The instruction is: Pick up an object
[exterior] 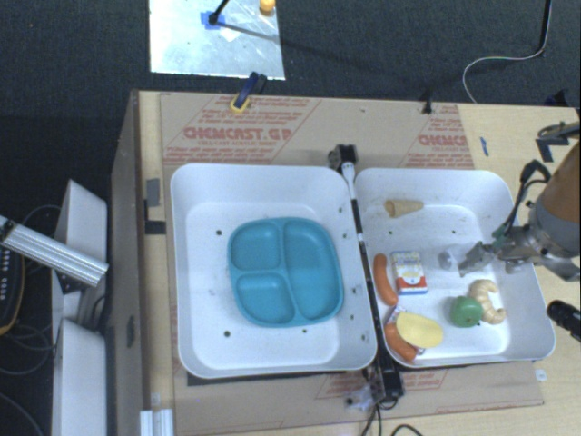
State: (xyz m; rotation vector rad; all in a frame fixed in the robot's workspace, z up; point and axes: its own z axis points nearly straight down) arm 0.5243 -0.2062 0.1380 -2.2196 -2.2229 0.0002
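Observation:
The right bin (495,189) holds several small items. A tan cone-shaped piece (403,207) lies near its far wall. A red and white box (409,272) sits in the middle, with an orange sausage (384,280) to its left. A yellow piece (419,329) rests at the front over another orange sausage (398,343). A green ball-like fruit (467,312) touches a tan curled pastry (490,298). My gripper (474,258) reaches in from the right, low over the bin floor, just above the pastry and right of the box.
The left bin (195,271) carries a blue divided plate (285,271). A black divider (359,234) runs between the bins. Cables cross the cardboard behind the bins. The grey arm (556,216) stands over the right bin's right wall.

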